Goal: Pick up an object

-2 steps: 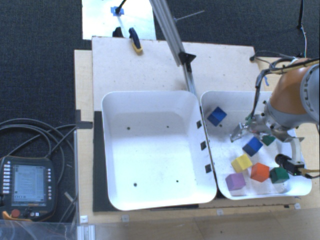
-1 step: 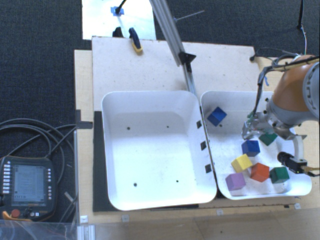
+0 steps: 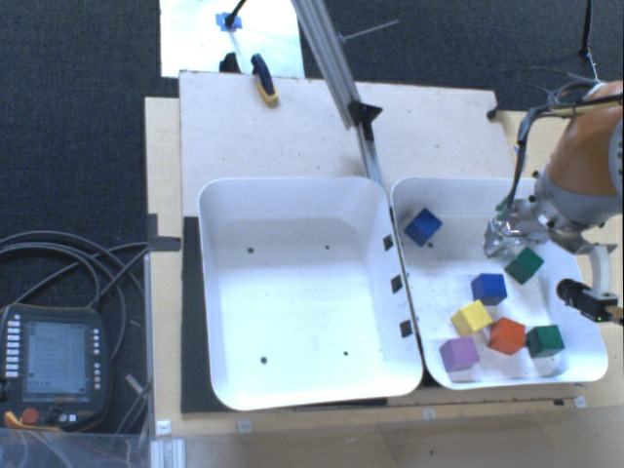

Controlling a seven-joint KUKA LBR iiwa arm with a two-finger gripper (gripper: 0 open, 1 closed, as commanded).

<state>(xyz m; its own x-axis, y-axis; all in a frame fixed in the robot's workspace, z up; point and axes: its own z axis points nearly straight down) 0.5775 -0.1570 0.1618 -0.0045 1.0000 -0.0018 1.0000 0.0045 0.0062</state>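
Observation:
The right bin [image 3: 575,367] holds several small cubes. A blue cube [image 3: 423,227] lies near its far left corner. Toward the front sit another blue cube [image 3: 488,288], a yellow cube [image 3: 472,317], an orange-red cube [image 3: 506,336], a purple cube [image 3: 459,354] and a green cube [image 3: 545,340]. A dark green cube [image 3: 525,264] lies tilted just right of and below my gripper [image 3: 501,239]. The gripper hangs low over the bin's middle, on the grey and orange arm [image 3: 585,164]. I see no cube in it.
The left bin [image 3: 292,195] stands beside the right one, sharing a rim with black clips [image 3: 397,284]. A slanted metal pole [image 3: 331,57] crosses above the bench. A teach pendant [image 3: 49,364] and cables lie at the far left.

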